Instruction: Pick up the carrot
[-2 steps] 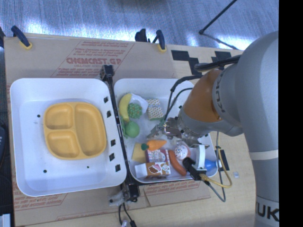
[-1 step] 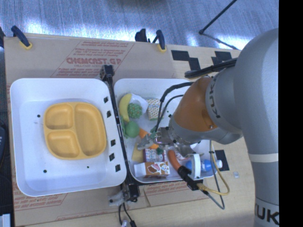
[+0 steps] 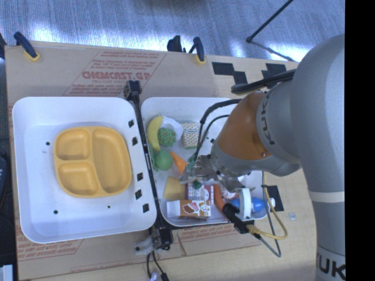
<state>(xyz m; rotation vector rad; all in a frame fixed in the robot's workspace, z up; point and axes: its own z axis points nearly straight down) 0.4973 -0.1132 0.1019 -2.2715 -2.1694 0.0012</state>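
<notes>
Gripper (image 3: 202, 174) low over right bin (image 3: 176, 105); grip state unclear. Carrot (image 3: 179, 161) looks light, stiff, slick; best pinched across its thick end.

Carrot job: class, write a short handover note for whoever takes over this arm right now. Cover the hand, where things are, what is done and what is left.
Hand: low in the right bin, among the toy food; whether it is open or shut cannot be told.
Carrot: lying in the right bin beside the green ball, just left of the hand, not lifted.
Yellow divided plate: in the left bin.
Done: arm reached to the carrot.
Left: grip the carrot and lift it.
</notes>
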